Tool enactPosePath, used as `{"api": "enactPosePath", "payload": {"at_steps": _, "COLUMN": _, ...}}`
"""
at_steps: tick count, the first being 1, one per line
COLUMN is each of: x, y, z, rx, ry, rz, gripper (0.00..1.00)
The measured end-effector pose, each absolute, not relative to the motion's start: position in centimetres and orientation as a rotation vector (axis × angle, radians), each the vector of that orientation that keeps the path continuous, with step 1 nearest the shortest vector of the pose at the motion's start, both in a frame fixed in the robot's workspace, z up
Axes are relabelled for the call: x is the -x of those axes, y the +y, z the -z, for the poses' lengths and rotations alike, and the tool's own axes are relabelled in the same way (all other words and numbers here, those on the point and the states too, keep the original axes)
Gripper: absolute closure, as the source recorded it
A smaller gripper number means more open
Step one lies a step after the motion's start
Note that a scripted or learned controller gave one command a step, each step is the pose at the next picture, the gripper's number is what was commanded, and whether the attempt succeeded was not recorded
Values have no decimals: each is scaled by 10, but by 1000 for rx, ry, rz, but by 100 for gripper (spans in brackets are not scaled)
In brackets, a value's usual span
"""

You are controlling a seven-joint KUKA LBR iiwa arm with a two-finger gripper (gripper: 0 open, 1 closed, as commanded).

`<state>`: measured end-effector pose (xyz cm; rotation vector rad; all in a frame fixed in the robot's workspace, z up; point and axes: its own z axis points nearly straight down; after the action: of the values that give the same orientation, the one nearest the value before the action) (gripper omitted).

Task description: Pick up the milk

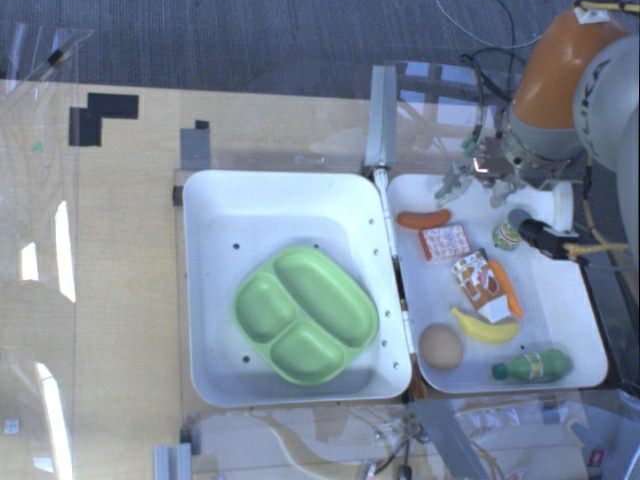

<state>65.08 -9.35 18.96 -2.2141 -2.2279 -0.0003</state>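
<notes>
The milk (481, 286) is a small carton with a white end and brown-and-red print. It lies on its side in the middle of the right bin (590, 318), with an orange carrot (507, 290) against its right side. My gripper (474, 188) hangs over the bin's far edge, well behind the carton and apart from it. Its fingers are spread open with nothing between them.
Around the milk in the right bin lie a sausage (424, 218), a red-patterned box (445, 241), a small round toy (506, 235), a banana (484, 328), a tan ball (440, 348) and a green bottle (530, 366). The left bin (215, 228) holds a green divided plate (305, 313).
</notes>
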Motion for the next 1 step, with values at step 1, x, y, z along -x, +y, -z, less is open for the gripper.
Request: {"api": "enactPosePath", "payload": {"at_steps": 1, "x": -592, "y": -158, "z": -99, "rx": 2268, "ry": -2172, "rz": -1, "gripper": 0}}
